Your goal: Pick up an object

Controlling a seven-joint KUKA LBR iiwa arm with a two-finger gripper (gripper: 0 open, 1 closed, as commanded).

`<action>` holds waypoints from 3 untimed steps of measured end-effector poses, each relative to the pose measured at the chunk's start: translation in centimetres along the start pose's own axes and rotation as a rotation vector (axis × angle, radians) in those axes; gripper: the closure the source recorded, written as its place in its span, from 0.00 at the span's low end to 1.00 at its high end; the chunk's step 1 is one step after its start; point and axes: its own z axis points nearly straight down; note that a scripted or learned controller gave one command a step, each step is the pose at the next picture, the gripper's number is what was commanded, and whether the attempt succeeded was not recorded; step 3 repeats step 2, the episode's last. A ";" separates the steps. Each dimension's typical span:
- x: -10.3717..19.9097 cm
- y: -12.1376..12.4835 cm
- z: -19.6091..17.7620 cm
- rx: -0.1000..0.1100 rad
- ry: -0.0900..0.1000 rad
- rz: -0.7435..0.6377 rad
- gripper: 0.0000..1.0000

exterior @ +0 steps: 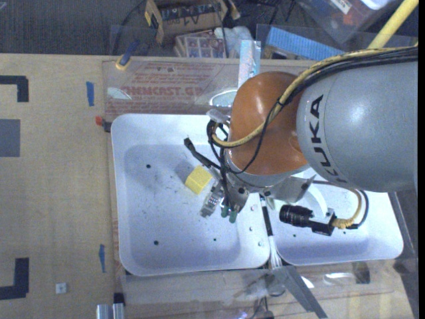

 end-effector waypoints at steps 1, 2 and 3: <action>2.2 3.3 10.4 0.000 0.002 -0.282 1.00; 1.5 2.5 3.6 -0.004 -0.003 -0.732 1.00; 1.5 2.5 3.6 -0.004 -0.003 -0.732 1.00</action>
